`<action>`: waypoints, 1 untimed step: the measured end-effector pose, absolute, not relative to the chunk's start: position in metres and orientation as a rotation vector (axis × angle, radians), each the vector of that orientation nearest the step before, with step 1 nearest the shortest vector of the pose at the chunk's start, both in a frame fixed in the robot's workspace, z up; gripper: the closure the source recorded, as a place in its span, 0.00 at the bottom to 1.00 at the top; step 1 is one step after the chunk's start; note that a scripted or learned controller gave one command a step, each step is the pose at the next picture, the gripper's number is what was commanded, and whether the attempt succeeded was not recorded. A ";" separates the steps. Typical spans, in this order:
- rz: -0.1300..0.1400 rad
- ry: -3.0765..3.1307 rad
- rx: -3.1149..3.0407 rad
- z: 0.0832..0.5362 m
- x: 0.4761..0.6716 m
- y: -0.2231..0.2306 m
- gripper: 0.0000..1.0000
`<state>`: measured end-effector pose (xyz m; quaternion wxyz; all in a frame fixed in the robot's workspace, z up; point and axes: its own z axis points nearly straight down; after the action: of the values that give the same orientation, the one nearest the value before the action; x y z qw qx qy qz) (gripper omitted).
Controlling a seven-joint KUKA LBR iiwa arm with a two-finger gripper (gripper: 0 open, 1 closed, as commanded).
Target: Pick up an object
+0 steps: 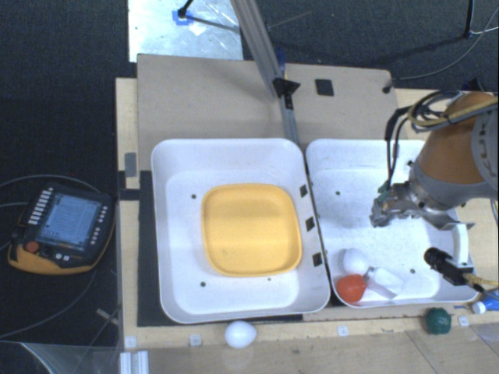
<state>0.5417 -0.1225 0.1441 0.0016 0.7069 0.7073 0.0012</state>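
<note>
scene: counter (343, 107) carried two white bins; left bin (175, 209) held a yellow plate (252, 229), right bin (335, 170) held the small things.
landmark: right bin.
gripper (384, 211): hovered over the middle of the right bin, nothing seen between it and the bin floor; too small and blurred to tell how wide it stood.
targets: white egg-like ball (354, 260) and orange ball (351, 288), touching each other at the near-left corner of the right bin; a white flat piece (383, 281) lay just beside them, toward the bin's near wall.
gap: gripper was near the pile but clearly apart from it, farther into the bin.
handling guess: balls looked light, hard, smooth, so likely to roll or squirt out of a pinch; best taken across the widest middle, straight from above.
risk guess: corner wall and touching neighbours left little finger room.
flat piece guess: thin, light, hard to get under.
outside: another white ball (240, 334) and a dark green ball (438, 320) sat on the counter just past the bins' near edge.
</note>
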 end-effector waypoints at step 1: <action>0.006 2.219 2.217 0.207 0.545 -0.120 1.00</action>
<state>0.5448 -0.1201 0.2068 0.0024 0.7068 0.7074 0.0020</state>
